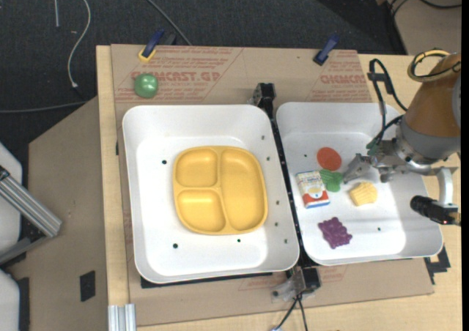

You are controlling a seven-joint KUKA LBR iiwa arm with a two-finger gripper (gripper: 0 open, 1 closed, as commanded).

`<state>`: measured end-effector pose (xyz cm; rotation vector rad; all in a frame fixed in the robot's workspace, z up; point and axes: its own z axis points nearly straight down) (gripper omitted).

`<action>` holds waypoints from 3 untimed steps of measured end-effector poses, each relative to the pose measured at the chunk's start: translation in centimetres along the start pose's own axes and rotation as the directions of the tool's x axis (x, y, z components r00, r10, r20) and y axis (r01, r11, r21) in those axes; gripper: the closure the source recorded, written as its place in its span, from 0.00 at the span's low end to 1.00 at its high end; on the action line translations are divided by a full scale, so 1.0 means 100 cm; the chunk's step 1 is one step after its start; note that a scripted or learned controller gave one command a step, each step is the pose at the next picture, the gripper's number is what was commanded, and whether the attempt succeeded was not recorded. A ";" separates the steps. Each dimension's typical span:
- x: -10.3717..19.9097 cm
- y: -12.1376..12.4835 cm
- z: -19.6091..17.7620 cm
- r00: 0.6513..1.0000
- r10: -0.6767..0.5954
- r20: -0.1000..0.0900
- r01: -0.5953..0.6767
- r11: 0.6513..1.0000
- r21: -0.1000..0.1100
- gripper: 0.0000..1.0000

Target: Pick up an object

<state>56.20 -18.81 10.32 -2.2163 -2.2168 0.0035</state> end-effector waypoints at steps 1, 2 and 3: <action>0.000 0.001 0.017 1.000 0.000 0.002 0.000 1.000 -0.005 0.00; 0.000 0.002 0.006 1.000 -0.001 0.002 0.001 1.000 -0.008 1.00; 0.005 0.001 -0.058 1.000 -0.001 0.005 0.001 1.000 -0.012 1.00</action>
